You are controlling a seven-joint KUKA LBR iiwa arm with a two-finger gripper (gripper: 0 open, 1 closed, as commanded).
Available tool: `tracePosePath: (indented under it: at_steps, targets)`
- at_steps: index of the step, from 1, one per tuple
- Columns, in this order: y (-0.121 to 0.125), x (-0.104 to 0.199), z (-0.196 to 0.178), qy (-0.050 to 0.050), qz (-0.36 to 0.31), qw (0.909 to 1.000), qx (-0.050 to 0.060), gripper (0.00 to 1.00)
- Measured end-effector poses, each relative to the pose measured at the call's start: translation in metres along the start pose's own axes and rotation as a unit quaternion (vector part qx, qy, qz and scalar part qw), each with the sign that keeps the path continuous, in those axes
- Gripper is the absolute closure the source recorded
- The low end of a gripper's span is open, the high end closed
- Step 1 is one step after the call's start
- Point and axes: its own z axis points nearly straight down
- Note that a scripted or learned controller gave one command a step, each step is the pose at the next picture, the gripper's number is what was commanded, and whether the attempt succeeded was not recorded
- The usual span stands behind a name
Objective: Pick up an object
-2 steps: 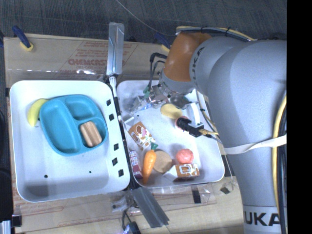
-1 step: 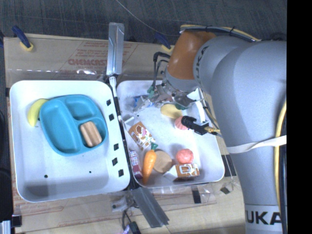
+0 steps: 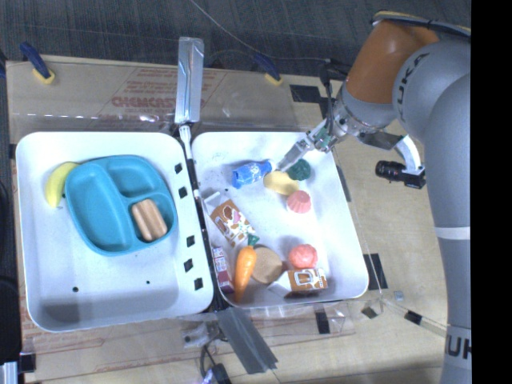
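Carrot (image 3: 244,269), toy foods in right bin (image 3: 346,238); left bin (image 3: 48,286) holds blue tray (image 3: 104,194).

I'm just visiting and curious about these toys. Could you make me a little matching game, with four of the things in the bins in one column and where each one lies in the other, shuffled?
Things:
1. banana
2. bread roll
3. carrot
4. blue bottle

Places:
A. near edge of the right bin, beside a brown lump
B. in a compartment of the blue tray
C. far part of the right bin, by the yellow toy
D. left bin, tucked against the tray's left rim

Pairs: 1-D, 2-B, 3-A, 4-C
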Motion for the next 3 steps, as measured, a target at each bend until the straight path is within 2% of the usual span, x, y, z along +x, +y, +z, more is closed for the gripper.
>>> tracePosePath:
  at_steps: [1, 2, 3]
  targets:
    - [-0.009, 0.063, 0.074, 0.002, 0.045, 0.9990, -0.001, 0.00]
    - [-0.017, 0.065, 0.076, 0.002, -0.071, 0.9975, 0.000, 0.00]
    - [0.027, 0.063, 0.080, 0.011, -0.056, 0.9982, 0.015, 0.00]
